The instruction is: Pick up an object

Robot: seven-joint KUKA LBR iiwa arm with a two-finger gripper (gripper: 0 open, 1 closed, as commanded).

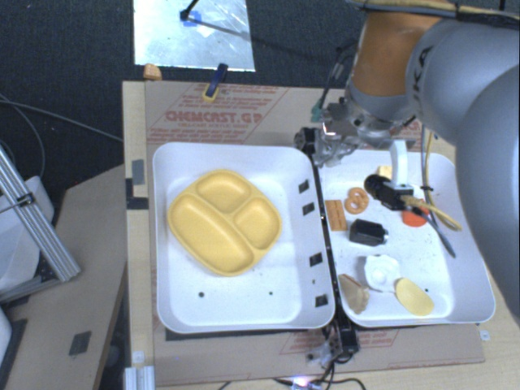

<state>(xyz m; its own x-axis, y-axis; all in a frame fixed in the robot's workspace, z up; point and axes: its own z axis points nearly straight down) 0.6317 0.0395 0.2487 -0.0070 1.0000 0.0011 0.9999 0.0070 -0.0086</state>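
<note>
The grey arm's gripper (329, 140) is hovering over the right white bin's (463, 287) far-left corner; whether it is gripping anything, I cannot tell. A yellow divided plastic tray (223, 222) is lying in the left white bin (183, 303).

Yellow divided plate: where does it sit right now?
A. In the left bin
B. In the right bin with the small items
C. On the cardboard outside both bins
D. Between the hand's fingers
A. The yellow divided plate lies flat on the floor of the left bin, while the pretzel and the black block lie in the right bin.
</note>
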